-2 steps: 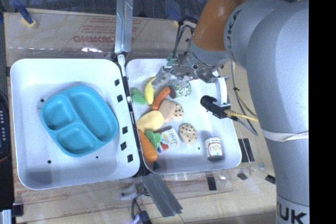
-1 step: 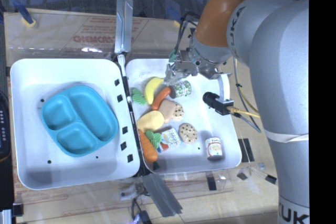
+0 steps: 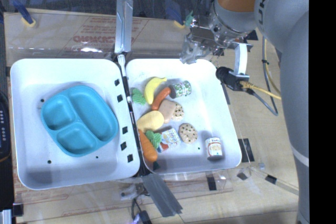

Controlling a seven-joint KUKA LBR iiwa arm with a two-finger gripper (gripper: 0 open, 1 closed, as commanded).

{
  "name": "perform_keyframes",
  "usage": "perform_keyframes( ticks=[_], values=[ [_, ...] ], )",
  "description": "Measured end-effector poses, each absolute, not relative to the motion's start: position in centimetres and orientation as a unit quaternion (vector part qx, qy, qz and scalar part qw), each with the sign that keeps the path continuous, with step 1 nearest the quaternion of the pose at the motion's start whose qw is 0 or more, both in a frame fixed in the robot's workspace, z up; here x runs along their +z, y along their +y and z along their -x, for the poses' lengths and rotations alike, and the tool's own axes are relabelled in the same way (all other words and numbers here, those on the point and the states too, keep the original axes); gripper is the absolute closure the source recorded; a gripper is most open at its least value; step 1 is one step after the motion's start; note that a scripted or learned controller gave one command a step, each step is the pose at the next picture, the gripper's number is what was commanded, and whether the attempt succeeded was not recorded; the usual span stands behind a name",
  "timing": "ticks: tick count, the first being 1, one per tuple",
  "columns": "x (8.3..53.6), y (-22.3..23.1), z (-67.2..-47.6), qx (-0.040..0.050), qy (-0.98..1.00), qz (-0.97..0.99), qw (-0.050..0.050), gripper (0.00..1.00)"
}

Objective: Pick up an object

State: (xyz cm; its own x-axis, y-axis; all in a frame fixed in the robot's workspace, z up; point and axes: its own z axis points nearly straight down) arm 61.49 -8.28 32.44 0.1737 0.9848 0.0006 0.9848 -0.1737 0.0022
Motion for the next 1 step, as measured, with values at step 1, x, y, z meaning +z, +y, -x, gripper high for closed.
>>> perform_keyframes(
  ticks=[1],
  values=[
    [32.08,-8.25,-61.47,-0.0014,0.643,-0.766,-0.001,0.00]
  ],
)
